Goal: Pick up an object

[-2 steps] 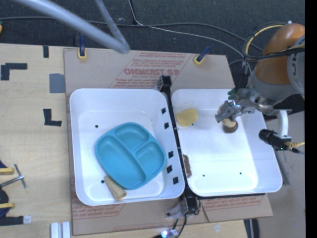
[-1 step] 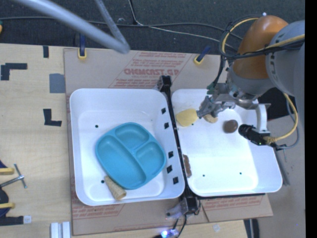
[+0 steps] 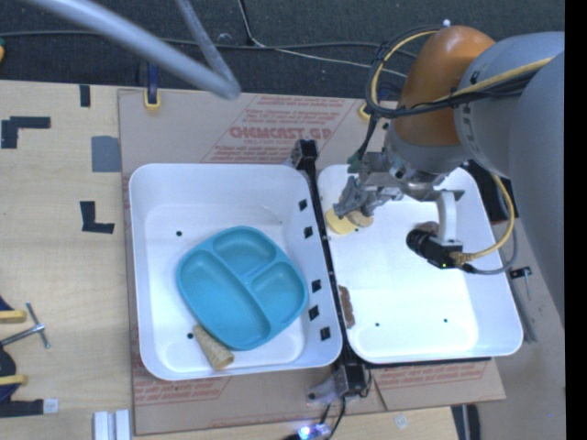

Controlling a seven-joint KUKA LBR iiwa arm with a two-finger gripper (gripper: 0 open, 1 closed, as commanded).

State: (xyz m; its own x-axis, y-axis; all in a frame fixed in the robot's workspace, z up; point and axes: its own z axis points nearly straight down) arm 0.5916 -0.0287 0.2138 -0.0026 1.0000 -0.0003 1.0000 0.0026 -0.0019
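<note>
So the two-finger metal claw (image 3: 353, 207) is down low at the far left corner of the right shallow white plastic bin (image 3: 459, 337), right over a small pale yellowish round object (image 3: 343, 225) that looks like a disc or a little lid. The object sits just under and slightly nearer the camera than the claw tips, touching or almost touching them, and it's hard up against the black divider (image 3: 316, 246) where the two bins meet. Honestly I can't tell how far apart the claw is or whether it's actually got the thing; the wrist hides too much and it's all a bit blurry there.

Off to the claw's left, in the other white bin (image 3: 147, 246), there's a blue plastic divided plate (image 3: 240, 285) and a tan cork-like cylinder (image 3: 212, 346) beside its near edge, both well apart from the claw.

My read: the reach is done, and the grasp itself is either happening or about to. Nothing looks lifted. The object seems to be resting on the bin floor, so closing and raising is what's left.
</note>
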